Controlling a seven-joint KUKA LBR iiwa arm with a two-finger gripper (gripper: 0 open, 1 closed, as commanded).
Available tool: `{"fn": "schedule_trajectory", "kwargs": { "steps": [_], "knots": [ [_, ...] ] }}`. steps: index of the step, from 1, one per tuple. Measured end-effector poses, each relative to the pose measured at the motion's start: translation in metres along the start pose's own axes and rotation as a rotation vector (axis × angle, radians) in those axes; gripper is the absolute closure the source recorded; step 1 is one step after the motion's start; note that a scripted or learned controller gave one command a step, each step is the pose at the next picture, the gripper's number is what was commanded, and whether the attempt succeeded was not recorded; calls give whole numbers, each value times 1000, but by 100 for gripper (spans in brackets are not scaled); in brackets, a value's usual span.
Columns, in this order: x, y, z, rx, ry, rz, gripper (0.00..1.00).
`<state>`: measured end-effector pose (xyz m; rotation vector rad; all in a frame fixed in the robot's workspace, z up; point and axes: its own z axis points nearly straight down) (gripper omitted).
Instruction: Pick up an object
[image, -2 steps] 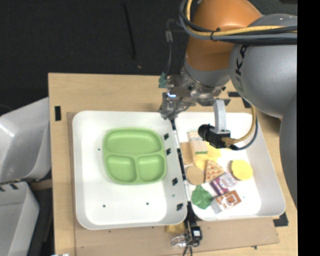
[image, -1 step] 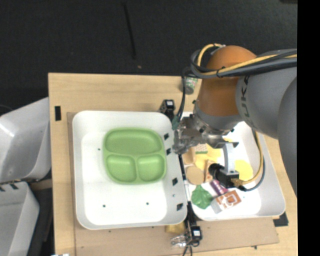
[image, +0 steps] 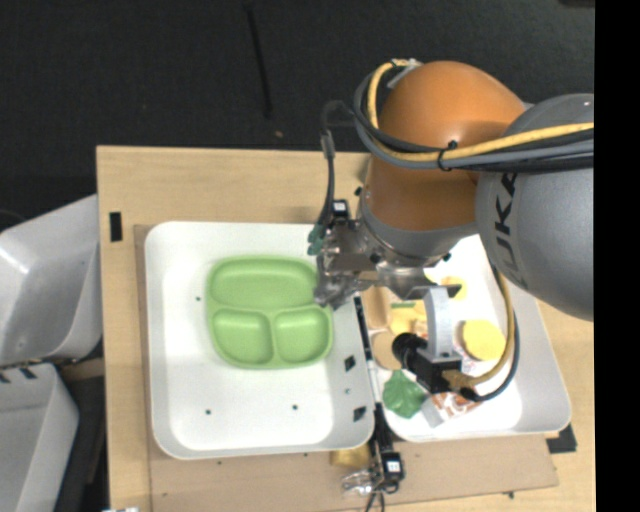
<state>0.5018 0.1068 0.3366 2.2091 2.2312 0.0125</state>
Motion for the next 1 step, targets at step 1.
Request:
{"fn": "schedule_trajectory", "kwargs": {
  "steps": [1],
  "knots": [
    [-57, 38, -60, -2, -7, 14, 100]
  ]
}}
